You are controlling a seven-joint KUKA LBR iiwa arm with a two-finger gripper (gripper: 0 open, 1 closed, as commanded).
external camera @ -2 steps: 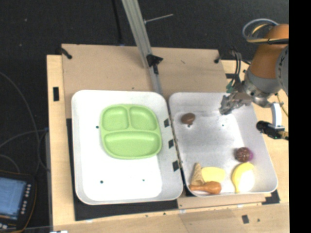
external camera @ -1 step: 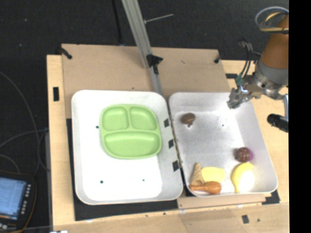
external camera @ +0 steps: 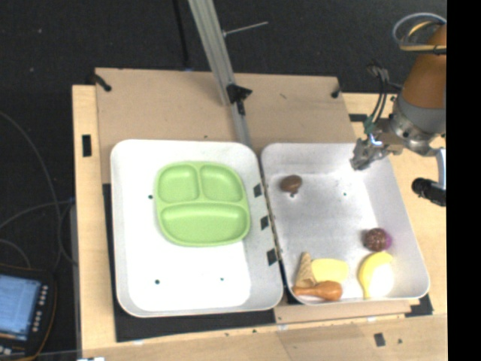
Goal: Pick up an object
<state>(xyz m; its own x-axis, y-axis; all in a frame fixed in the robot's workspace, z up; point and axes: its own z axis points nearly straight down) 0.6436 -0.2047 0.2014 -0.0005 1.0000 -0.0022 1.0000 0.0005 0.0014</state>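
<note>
The right bin (external camera: 331, 201) holds a brown mushroom-like piece (external camera: 291, 183) near its upper left. A dark purple round piece (external camera: 376, 239) sits at its right side, with a yellow-white lemon-like piece (external camera: 376, 274) just below it. Along the front edge lie a pale yellow block (external camera: 330, 269), a tan cone-shaped piece (external camera: 304, 268) and an orange carrot-like piece (external camera: 322, 290). My gripper (external camera: 364, 158) hangs over the bin's upper right corner, well away from every piece. Nothing shows between its fingers.
The left bin (external camera: 135, 277) carries a green three-compartment plate (external camera: 202, 204). A slanted metal pole (external camera: 218, 59) rises from the bench behind the bins. Cables run beside the wrist at the right.
</note>
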